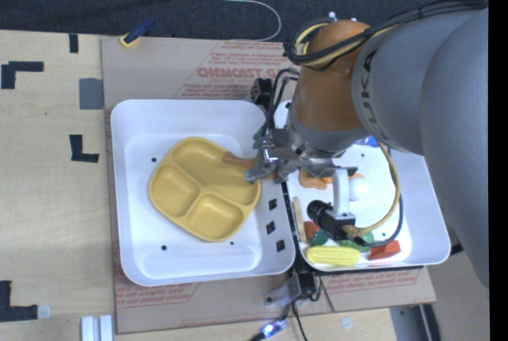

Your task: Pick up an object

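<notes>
A yellow divided plate lies tilted in the left bin, taking up its middle. My gripper is low over that bin's right side, right at the plate's upper right rim. A small brown piece shows just left of the gripper, against the plate's rim; whether it is held is unclear. The arm's orange band and grey body cover much of the right bin.
In the right bin's near end lie a yellow corn cob, a red piece and a green piece. A white egg-like thing and an orange bit sit further back. Cardboard underlies both bins.
</notes>
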Robot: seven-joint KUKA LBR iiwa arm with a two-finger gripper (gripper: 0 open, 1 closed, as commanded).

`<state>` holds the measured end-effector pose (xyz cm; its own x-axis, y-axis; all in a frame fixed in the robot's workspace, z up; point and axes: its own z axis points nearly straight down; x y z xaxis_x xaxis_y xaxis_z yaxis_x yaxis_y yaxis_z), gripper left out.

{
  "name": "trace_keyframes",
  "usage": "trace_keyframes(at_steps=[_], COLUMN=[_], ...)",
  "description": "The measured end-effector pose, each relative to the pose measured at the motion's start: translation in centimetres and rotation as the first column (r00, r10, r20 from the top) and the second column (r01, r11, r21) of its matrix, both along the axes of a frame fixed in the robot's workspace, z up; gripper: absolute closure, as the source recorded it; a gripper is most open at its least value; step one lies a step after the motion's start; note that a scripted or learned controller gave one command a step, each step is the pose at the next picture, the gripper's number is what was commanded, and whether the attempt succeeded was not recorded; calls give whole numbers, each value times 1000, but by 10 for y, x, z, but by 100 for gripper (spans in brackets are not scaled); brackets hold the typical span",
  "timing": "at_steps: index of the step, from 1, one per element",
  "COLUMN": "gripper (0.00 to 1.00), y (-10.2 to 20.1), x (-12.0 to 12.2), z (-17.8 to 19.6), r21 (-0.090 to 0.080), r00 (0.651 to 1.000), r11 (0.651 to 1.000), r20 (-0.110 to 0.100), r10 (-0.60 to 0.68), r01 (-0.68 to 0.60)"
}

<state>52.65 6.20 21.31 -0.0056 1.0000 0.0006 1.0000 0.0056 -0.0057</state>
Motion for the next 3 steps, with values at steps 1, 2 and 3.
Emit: trace_keyframes(at_steps=[1, 2, 3], gripper=[100, 100, 100], y=[20, 24, 18], x=[-13, 0, -9], z=[20, 14, 0], r21=[0, -1, -2], r00=[1000, 1000, 1000], r11=[1000, 1000, 1000], r20=[4, 3, 1], r10=[-1, -3, -5], r01=[1, 3, 5])
